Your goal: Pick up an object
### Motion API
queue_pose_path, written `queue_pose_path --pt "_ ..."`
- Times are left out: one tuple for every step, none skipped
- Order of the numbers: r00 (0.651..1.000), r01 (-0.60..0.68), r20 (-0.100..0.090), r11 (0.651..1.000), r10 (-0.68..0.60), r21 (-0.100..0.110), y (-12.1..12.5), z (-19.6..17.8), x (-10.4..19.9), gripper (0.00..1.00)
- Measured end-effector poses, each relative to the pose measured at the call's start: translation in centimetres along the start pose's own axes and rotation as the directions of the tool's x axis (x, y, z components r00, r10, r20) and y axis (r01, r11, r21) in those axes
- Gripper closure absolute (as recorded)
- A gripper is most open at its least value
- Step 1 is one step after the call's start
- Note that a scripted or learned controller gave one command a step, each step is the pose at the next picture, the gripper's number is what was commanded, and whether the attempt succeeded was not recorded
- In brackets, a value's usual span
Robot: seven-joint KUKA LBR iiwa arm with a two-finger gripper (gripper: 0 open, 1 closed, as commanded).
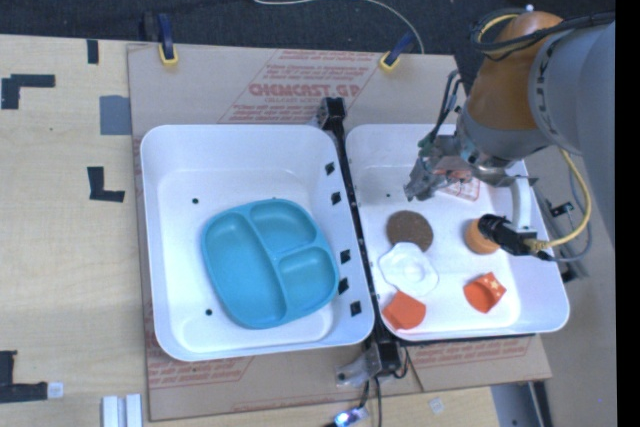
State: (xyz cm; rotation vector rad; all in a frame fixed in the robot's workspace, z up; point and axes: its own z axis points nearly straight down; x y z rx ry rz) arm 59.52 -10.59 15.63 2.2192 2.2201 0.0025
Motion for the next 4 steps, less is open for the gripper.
queue_pose_path --pt "1.000 0.001 0.000 1.000 -0.001 -0.001 0.1 -5.3 0.0 1.00" --pt "1.000 0.007 -0.003 1.000 -0.006 0.004 -0.8 -6.2 5.8 1.00" --pt "1.000 0.007 -0.002 1.000 -0.007 0.005 -1.1 -5.8 12.2 1.00" --pt "1.000 0.008 -0.003 1.000 -0.008 0.003 -1.8 -6.9 17.7 1.00"
